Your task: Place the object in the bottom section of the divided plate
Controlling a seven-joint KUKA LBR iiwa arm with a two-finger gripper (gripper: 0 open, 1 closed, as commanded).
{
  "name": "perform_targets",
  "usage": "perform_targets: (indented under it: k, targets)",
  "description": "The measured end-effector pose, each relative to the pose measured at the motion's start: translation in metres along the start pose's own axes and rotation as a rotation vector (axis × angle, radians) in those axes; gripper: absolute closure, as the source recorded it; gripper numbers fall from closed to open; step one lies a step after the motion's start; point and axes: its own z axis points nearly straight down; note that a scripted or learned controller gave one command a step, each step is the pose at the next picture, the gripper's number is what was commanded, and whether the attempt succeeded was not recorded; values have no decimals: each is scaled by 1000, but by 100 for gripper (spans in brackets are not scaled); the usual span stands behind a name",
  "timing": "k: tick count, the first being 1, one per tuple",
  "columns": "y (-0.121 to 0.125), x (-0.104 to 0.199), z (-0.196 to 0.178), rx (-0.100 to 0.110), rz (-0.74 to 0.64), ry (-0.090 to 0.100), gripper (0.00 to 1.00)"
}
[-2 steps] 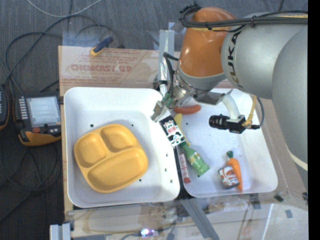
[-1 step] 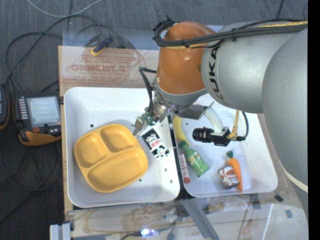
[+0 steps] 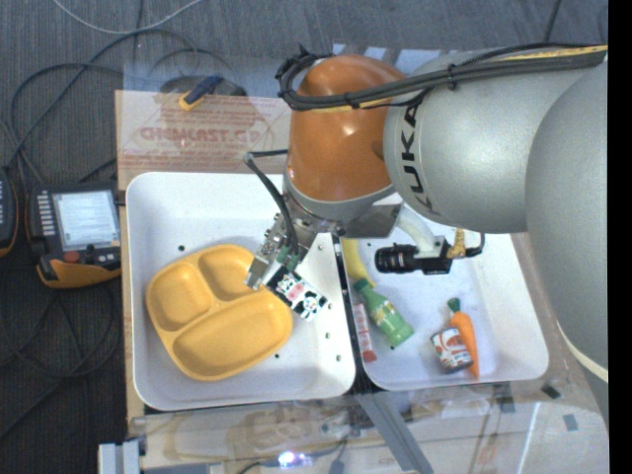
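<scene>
While the tool hangs over the yellow divided plate, I cannot tell its state. Black-and-white patterned object sits at the plate's right rim, just below the tool. Risk: it tips outside the bottom section into the left bin.

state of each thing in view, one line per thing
divided plate: flat in the left bin, sections bare
black-and-white object: at the plate's right rim, under the gripper
green bottle: lying in the right bin
carrot: lying in the right bin
small can: beside the carrot
</scene>
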Motion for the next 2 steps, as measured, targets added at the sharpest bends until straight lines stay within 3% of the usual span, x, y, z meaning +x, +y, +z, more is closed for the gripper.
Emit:
perform_targets:
  k: [1,2]
  targets:
    - [0,-1,0,0,1,0,0]
    - [-1,-2,-6,3,4,3,100]
